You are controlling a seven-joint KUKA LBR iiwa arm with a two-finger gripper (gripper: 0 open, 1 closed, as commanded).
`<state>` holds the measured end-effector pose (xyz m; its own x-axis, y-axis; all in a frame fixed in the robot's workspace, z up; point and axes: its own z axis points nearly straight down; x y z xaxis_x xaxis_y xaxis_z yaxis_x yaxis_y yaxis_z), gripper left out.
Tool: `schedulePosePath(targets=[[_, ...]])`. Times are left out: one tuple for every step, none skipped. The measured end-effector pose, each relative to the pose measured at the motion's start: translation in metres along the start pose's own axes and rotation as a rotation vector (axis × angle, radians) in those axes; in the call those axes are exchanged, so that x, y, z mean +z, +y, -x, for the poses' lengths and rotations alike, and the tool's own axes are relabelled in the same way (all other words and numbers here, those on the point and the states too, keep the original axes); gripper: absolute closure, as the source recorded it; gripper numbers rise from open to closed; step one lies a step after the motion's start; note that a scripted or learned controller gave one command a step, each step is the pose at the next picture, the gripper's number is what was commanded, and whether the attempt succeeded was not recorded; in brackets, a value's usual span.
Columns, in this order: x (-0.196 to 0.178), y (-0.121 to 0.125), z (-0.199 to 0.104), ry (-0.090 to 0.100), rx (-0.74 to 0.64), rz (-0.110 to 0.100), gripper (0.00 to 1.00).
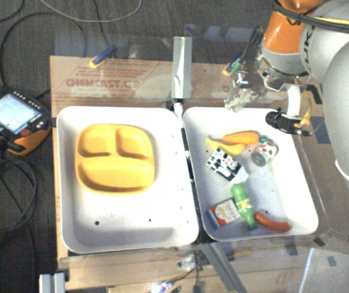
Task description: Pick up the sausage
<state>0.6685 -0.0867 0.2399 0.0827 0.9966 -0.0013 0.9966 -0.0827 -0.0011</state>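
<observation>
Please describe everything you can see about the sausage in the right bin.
The sausage is a small reddish-brown link with rounded ends and a smooth, slightly glossy skin, perhaps a plastic toy. It lies flat on the floor of the right bin, near the front right corner, slanting slightly. Its left end meets or nearly meets the bottom of the green bottle. The gripper is far from it, above the bin's back rim.

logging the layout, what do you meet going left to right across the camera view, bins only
yellow tray → black-and-white box → green bottle → small can → sausage
</observation>
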Motion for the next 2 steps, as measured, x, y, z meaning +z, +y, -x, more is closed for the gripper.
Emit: schedulePosePath(targets=[[-0.009,0.0,0.0,-0.003,-0.002,-0.002,1.0],[0.015,0.005,0.068,-0.001,0.107,-0.001,1.0]])
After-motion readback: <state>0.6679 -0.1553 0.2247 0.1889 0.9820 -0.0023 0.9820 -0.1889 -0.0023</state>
